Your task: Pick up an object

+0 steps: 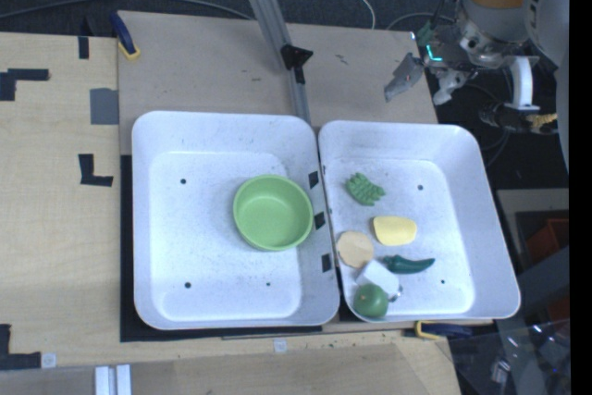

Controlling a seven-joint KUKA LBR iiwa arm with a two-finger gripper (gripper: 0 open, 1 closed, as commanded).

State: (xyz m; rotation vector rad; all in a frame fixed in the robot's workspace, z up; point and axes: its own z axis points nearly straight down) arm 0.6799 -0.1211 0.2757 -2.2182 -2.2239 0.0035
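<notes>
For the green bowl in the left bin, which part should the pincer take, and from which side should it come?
Probably the rim of the green bowl, coming straight down from above. It stands upright with the opening up, so one finger can go inside and one outside. The left edge of the rim looks best: the right edge sits close to the left bin wall.

Two bins sit side by side on the worktop [213,69]. The left bin [157,199] holds a bowl [273,213] toward its right side. In the right bin [462,199], a ridged piece [365,190] lies farthest, a lemon-shaped piece [394,229] nearer, a pepper [410,265] nearer still, a round disc [355,248] to their left, and a block [380,277] and ball [372,300] nearest. The pincer [424,79] hangs beyond the right bin's far edge.
</notes>
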